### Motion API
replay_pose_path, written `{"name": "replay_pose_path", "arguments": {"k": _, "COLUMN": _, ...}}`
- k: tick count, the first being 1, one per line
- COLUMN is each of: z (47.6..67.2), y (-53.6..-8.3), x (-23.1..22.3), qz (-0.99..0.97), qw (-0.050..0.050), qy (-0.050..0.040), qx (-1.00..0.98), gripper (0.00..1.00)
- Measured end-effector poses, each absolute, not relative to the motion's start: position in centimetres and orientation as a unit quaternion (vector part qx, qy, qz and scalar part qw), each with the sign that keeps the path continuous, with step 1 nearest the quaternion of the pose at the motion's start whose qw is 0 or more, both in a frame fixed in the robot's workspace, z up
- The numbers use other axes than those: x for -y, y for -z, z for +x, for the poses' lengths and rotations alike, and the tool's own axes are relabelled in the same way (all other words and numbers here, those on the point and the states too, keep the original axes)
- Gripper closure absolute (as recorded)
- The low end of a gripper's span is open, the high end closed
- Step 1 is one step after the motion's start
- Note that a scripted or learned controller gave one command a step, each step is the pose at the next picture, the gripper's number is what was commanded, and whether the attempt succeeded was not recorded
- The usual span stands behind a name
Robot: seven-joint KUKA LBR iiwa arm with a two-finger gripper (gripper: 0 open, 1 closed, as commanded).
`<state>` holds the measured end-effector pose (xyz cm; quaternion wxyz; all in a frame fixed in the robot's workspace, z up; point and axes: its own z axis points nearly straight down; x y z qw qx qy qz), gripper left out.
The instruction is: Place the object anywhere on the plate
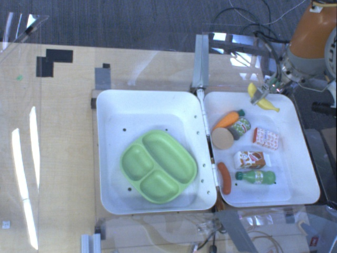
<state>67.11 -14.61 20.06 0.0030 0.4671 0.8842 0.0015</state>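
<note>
At the right bin's (308,157) far edge, the arm (314,30) is reaching in from the right, wrist angling down, gripper (263,93) closing on a yellow banana (266,104) between its fingers, lifting it just above the far rim. The green plate (158,166) is sitting in the left bin (110,141), centre.

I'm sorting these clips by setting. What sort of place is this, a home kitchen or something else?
Probably a robotics lab bench, not a kitchen: two white bins fixed side by side, toy food such as a carrot and a banana, loose cables on grey carpet, and a robot arm.
</note>
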Motion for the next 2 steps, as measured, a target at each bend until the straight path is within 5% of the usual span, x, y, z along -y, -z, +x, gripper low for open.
{"name": "replay_pose_path", "arguments": {"k": 1, "z": 62.4, "y": -18.3, "x": 7.5, "qz": 0.460, "qw": 0.000, "qy": -0.0007, "qx": -0.888, "gripper": 1.00}}
{"name": "replay_pose_path", "arguments": {"k": 2, "z": 62.4, "y": -18.2, "x": 1.6, "qz": 0.450, "qw": 0.000, "qy": -0.0005, "qx": -0.893, "gripper": 1.00}}
